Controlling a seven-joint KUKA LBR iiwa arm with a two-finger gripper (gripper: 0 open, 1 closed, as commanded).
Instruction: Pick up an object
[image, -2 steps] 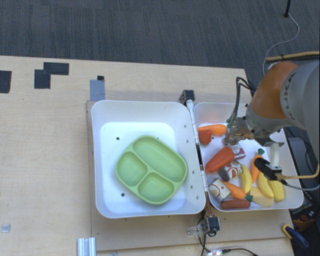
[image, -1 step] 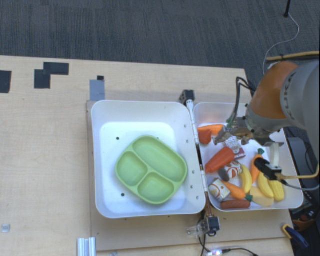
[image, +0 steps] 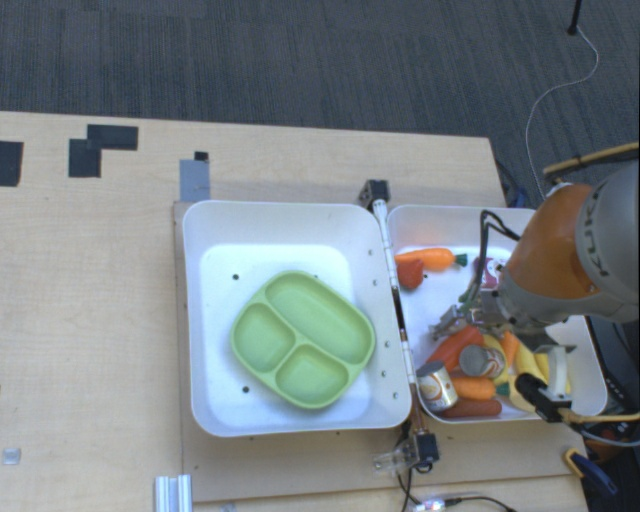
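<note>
While the grey arm with its orange band reaches in from the right, its end effector hangs low over the right bin, down among a heap of toy food. Whether it is released or clenched I cannot tell, since the wrist and cables cover it from above, and nothing can be seen gripped in it.

The right bin holds the things to pick. An orange carrot with a green stub lies near the bin's far left part, with a small red piece touching its left end, both apart from the heap. Nearer the front edge, a red-orange piece lies just beside the end effector, a small tin can rests at the front left corner, another orange carrot-like piece and a dark red sausage-like piece lie beside the can, and a yellow banana-like piece sits toward the right under the arm. These are crowded together and touching.

The left bin holds a light green divided plate with three compartments, lying flat and tilted diagonally. Both bins stand side by side on the pale wooden table.
</note>
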